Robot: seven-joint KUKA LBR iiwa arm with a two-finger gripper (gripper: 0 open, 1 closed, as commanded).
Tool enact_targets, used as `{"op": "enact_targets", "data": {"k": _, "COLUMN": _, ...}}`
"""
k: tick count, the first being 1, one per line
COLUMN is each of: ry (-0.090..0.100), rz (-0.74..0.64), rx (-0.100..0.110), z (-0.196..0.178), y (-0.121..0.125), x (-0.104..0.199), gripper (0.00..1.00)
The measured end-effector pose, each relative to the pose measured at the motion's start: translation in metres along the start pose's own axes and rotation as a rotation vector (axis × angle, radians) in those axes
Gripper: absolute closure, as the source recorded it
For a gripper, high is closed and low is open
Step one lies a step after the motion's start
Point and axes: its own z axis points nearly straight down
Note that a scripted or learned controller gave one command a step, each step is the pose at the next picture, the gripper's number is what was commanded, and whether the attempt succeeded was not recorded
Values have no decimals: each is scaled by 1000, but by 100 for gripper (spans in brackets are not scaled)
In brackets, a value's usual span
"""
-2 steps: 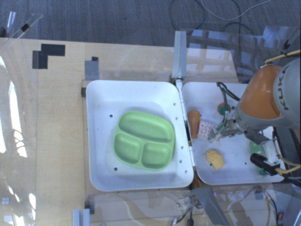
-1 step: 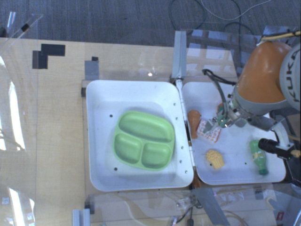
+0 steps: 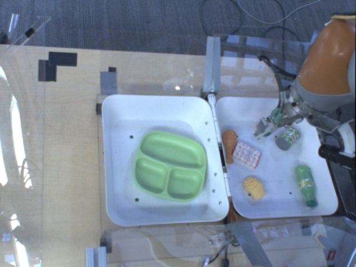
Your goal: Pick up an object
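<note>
Pale wood forms the tabletop [image 3: 61, 149], on which two shallow white bins are set side by side. In the left bin [image 3: 119, 121] a green divided tray [image 3: 169, 164] is laid, with one long compartment and two smaller ones.

In the right bin [image 3: 328, 204] several things are scattered. An orange-brown item [image 3: 228, 143] is seen against the wall shared with the left bin, and a small red-and-white patterned packet [image 3: 246, 154] is laid just beside it, touching or nearly so. A yellow lumpy object [image 3: 254, 187] is found nearer the front edge. A green bottle [image 3: 305, 186] is laid on its side toward the right. A grey can [image 3: 286, 138] is placed near the back of the bin.

The jaws [image 3: 271, 123] are held low over the right bin, just left of the grey can. Whether they are open or closed cannot be told, and nothing is seen gripped.
</note>
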Motion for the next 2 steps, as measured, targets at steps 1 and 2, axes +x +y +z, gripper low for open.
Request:
{"op": "enact_targets", "data": {"k": 1, "ry": 2, "rz": 21, "rx": 0, "z": -15, "y": 68, "x": 67, "gripper": 100}}
{"op": "enact_targets", "data": {"k": 2, "ry": 2, "rz": -88, "rx": 1, "z": 0, "y": 28, "x": 6, "gripper": 100}}
